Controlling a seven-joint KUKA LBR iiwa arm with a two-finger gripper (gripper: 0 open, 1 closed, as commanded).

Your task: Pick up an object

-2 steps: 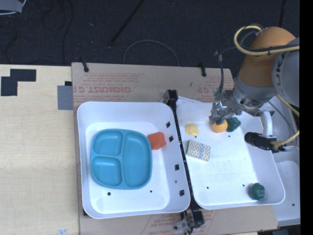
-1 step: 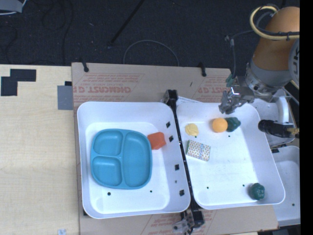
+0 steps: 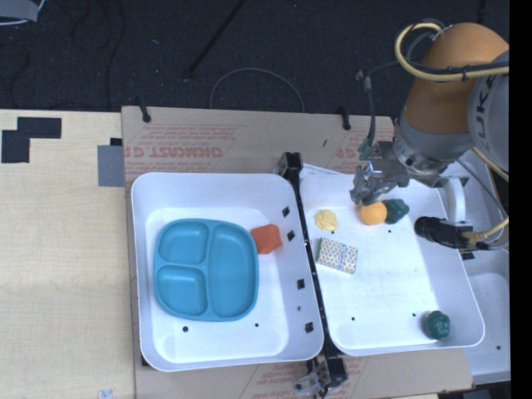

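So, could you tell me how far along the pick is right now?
Done: the gripper has reached the right bin, above the orange ball. In hand: nothing visibly. Left: gripping and lifting; the ball lies on the bin floor beside a dark green object.

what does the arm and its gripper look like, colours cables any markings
The arm is grey with a broad, rounded orange band above the wrist. A pale yellow cable loops around the top of that band. Dark lettering shows on the grey casing at the frame's right, too cropped to read. The gripper is small, metallic grey and dark.
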